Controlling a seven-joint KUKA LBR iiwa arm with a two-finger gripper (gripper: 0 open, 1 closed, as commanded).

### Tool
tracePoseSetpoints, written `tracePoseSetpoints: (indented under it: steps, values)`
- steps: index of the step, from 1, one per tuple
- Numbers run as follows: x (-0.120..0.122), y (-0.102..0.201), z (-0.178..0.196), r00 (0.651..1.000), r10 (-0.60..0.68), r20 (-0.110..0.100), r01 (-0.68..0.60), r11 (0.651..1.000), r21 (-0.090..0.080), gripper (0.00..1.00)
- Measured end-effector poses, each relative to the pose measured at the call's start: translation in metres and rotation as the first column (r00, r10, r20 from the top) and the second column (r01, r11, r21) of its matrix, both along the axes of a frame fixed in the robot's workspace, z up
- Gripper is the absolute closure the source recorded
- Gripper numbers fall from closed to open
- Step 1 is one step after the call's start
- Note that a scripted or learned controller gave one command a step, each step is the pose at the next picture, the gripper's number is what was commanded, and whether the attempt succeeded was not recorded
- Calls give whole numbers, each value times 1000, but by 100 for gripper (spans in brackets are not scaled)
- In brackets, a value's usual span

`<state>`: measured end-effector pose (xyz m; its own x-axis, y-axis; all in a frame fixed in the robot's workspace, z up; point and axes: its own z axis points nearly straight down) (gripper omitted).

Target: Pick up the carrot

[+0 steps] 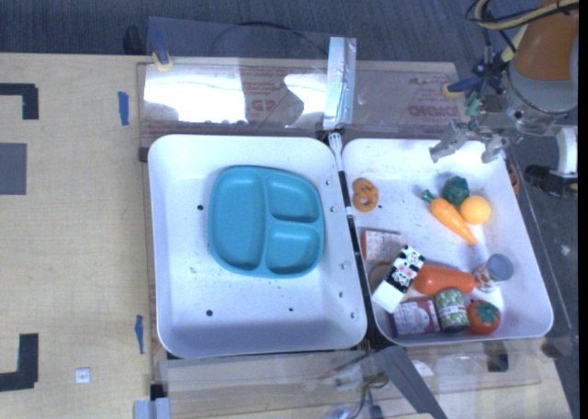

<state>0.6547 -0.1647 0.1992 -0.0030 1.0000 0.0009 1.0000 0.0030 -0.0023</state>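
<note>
Carrot (448,216), likely a light, stiff, smooth toy best pinched across its thick middle, lies slantwise near the right bin's (537,288) far right corner, touching an orange ball (475,210), while the gripper (469,143) hovers above the far edge, jaws spread.

Robotics lab — wooden bench (64,224) with tape markers, 2 white bins (184,316), cabled arm (542,50) — grey carpet floor.

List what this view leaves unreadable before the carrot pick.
- Claw: small and blurred over the right bin's far corner; finger state unreadable.
- Arm: cut off by the frame's right and top edges.
- Packets near the front: labels too small, partly overlapped by neighbouring items.
- Carrot: plainly visible.
</note>
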Motion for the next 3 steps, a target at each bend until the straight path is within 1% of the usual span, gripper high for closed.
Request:
tracePoseSetpoints:
  steps: [1, 2, 3]
  values:
    - [-48, -32, -104, 999, -41, 6, 41, 999, -2, 0]
    - [-48, -32, -95, 999, -42, 7, 42, 999, -1, 100]
    - [-32, 45, 6, 988, -155, 10, 155, 988, 1, 100]
